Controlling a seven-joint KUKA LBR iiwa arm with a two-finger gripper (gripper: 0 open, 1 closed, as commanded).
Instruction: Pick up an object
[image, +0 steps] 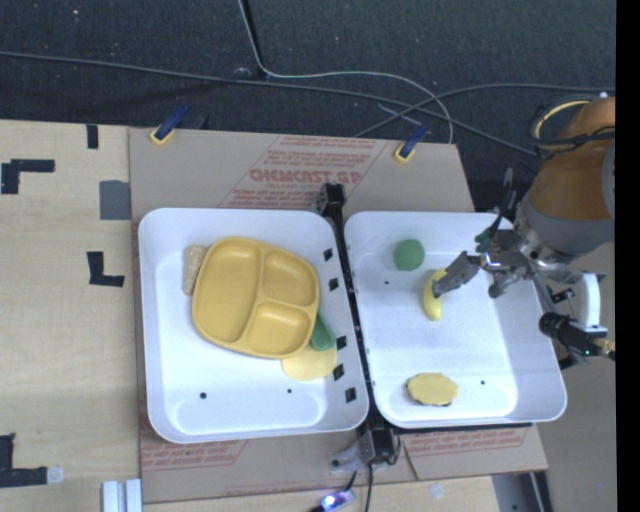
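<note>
Nearest the camera in the right bin (520, 400) there's a flat yellow disc (432, 389), sitting just inside the front wall with nothing around it. Further back, a small banana (432, 300) lies mid-bin, and the end effector (470, 275) is right over it, spread fairly wide, one finger's tip touching or nearly touching the banana's upper end. Nothing is between the fingers, so I'd call this the approach, grasp not yet made. Next move probably needs the fingers to straddle the banana and come down before closing.

Behind that, a green ball (408, 254) sits near the banana, close enough that a sloppy shift could bump it. Plenty of bare floor to the right toward the arm.

The left bin (165, 330) holds a yellow tray (255, 296) with bits tucked under its edges, much more crowded.
</note>
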